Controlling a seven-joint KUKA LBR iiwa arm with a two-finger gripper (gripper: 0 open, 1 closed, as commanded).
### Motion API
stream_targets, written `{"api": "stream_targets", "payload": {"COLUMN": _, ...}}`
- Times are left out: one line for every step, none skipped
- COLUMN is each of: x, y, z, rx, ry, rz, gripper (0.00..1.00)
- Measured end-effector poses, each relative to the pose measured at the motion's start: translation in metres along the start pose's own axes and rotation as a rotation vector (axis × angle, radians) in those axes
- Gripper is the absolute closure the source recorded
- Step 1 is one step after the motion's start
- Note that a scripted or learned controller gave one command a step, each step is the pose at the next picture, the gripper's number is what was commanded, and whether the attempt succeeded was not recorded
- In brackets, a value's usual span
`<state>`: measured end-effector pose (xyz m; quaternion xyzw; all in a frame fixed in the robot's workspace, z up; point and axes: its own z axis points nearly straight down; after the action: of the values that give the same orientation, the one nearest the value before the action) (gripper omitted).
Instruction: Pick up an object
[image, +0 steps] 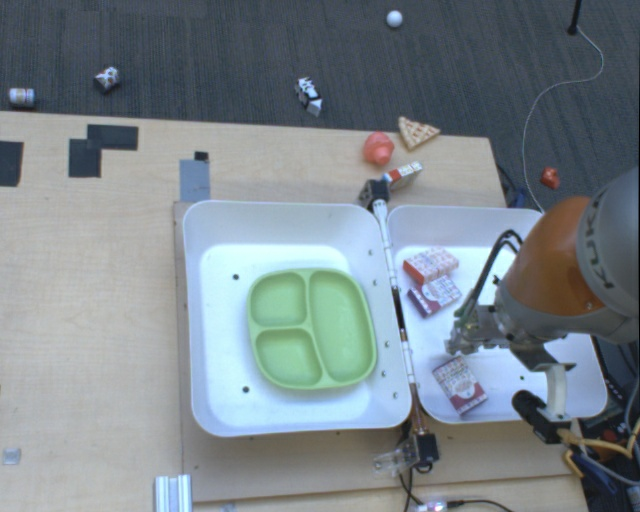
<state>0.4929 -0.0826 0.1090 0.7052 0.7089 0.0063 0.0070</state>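
Overhead, my arm (560, 270) hangs above the right bin (590, 395); my claw (468, 335), grip unclear, sits beside a red-white packet (459, 385).

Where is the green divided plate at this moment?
In the camera view, the green divided plate lies in the left white bin, near its middle. The right bin beside it holds small red-and-white packets.

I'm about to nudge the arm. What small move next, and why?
Probably ease the gripper straight down and a little forward onto the small red-and-white packet just below it in the right bin; it seems the nearest item, lying apart from the others.
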Motion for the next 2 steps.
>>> {"api": "stream_targets", "payload": {"x": 0.000, "y": 0.000, "z": 0.000, "rx": 0.000, "ry": 0.000, "rz": 0.000, "gripper": 0.00}}
{"api": "stream_targets", "payload": {"x": -0.004, "y": -0.005, "z": 0.022, "rx": 0.011, "ry": 0.000, "rz": 0.004, "gripper": 0.00}}
